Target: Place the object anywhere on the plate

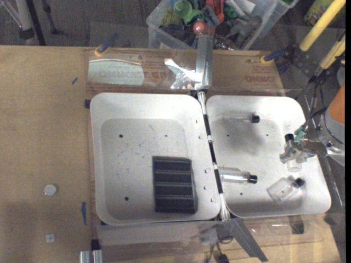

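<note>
The plate (174, 184) is a dark ribbed rectangle lying in the left bin (109, 119), near its front right. Three clear small bottles with black caps lie in the right bin (315, 201): one at the back (241, 118), one at the front left (237, 176) and one at the front right (284, 188). My gripper (295, 148) hangs over the right bin's right side, reaching in from the right edge. A pale clear object (290, 157) with a dark tip (289, 139) sits right at the gripper. Whether it is held or lies beneath is unclear.
A metal divider strip (211, 147) runs between the two bins. Behind the bins lie a cardboard sheet (247, 73) and a clear tub of coloured toys (219, 10). A small round disc (50, 189) rests on the bench at the left.
</note>
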Controlling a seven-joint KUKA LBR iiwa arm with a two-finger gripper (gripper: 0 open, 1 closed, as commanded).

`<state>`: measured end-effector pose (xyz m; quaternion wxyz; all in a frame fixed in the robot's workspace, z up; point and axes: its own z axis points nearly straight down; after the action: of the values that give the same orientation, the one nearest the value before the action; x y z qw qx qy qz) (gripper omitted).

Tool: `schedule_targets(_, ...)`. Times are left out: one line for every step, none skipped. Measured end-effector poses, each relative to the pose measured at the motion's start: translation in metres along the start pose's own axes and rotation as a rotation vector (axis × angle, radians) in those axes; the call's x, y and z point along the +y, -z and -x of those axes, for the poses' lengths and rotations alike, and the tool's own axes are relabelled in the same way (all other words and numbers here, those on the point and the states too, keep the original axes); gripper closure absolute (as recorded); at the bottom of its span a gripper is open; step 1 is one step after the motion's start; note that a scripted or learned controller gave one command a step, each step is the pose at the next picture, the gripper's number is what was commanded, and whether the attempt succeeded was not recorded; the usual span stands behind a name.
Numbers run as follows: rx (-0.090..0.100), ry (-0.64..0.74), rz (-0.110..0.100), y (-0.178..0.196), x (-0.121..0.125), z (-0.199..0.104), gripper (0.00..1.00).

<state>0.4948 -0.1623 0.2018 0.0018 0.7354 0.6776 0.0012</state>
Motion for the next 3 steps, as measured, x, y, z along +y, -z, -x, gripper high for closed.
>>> schedule_targets(0.002, -0.215, -0.008, -0.018, -0.002, -0.074, 1.0)
schedule_targets(0.0, -0.2, -0.005, -0.018, 0.019, -0.199, 1.0)
schedule_targets(0.0, 0.025, -0.004, -0.044, 0.033, -0.29, 1.0)
